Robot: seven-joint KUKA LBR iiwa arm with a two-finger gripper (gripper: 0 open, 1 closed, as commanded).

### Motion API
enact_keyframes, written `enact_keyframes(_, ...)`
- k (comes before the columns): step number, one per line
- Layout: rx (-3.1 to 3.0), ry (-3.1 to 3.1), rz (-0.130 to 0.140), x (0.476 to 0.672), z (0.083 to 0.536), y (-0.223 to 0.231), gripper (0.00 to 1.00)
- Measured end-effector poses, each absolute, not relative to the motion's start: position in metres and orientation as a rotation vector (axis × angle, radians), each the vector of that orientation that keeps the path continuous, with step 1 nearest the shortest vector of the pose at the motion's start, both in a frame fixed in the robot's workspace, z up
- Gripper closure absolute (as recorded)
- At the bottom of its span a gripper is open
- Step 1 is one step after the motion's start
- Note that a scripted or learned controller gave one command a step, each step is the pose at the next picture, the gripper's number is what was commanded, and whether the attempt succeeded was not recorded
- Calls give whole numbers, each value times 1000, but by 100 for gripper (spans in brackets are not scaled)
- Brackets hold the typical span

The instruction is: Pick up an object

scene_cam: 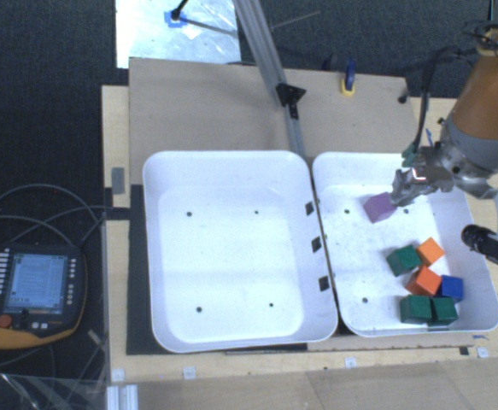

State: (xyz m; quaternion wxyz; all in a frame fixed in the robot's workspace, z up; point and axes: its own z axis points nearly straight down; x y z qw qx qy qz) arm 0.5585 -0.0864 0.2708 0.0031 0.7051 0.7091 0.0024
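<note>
Looking down at the near end of the right bin [475, 319], I see a huddle of blocks in its front right corner: 2 green blocks [428, 309] at the very front, a blue block [451, 287] just behind them, an orange block [422, 281] touching those, then another green block [402, 260] and a second orange block [431, 249] at the back of the group. They lie apart from my reach. The left bin [227, 246] sits beside it on the worktop [206, 101], and a handheld control pendant [31, 293] lies off to the far left. Farther back in the right bin lies the purple block [378, 207], flat-faced and tilted, touching the tip of my jaws [400, 193]. Whether my jaws are apart or clamped on it, I cannot tell.
</note>
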Motion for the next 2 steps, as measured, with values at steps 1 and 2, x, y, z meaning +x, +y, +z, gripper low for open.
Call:
enact_keyframes(1,2210,2233,4,550,270,-31,100)
enact_keyframes(2,2210,2234,5,552,273,22,100)
